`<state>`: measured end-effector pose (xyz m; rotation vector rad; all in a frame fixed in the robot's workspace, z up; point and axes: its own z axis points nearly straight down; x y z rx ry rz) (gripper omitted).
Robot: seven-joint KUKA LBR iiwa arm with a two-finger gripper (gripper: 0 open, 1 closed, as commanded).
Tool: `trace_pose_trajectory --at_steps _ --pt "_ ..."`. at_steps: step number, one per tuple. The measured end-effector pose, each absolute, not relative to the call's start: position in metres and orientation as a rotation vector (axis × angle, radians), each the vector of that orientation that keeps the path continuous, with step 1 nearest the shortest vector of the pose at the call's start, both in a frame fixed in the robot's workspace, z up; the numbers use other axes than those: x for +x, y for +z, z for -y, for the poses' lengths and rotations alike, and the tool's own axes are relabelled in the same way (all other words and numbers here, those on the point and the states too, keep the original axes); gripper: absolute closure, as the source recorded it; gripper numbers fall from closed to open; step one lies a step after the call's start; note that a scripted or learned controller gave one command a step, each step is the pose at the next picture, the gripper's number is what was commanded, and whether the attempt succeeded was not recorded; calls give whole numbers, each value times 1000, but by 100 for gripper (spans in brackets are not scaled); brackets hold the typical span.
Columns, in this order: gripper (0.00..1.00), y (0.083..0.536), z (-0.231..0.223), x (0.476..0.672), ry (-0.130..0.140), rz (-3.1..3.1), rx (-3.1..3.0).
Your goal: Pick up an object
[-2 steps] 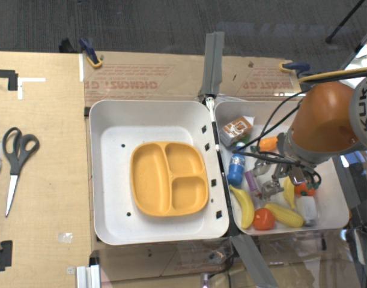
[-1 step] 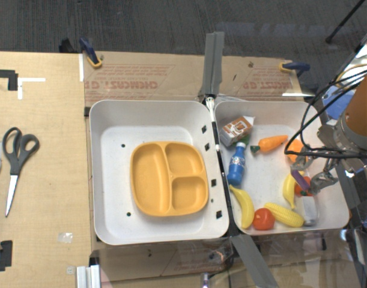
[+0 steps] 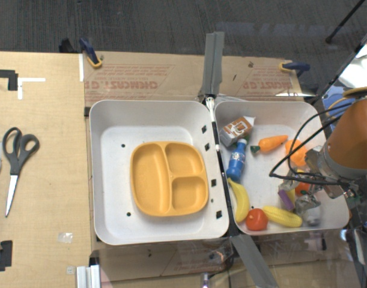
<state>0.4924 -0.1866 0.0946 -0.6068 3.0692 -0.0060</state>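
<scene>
Overhead slanted view of both bins [image 3: 105,161]

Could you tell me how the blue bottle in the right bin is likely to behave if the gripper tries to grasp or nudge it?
The blue bottle lies on its side, so its round body would probably roll under a nudge. It looks like smooth plastic, so the fingers may slip off it. It lies next to the bin's left wall, with a small carton and a banana at its ends, which likely crowds a grasp.

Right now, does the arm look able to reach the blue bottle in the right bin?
Probably yes. The blue bottle lies uncovered by the bin's left wall, nothing on top; the gripper sits lower right, across the same bin.
</scene>
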Motion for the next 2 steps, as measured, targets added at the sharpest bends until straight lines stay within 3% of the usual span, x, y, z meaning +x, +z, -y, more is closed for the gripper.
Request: trace_pose_trajectory --at_steps 1,2 --pt "0 94 187 491 -3 -3075 -608" --pt "0 95 117 593 0 -3080 -581"
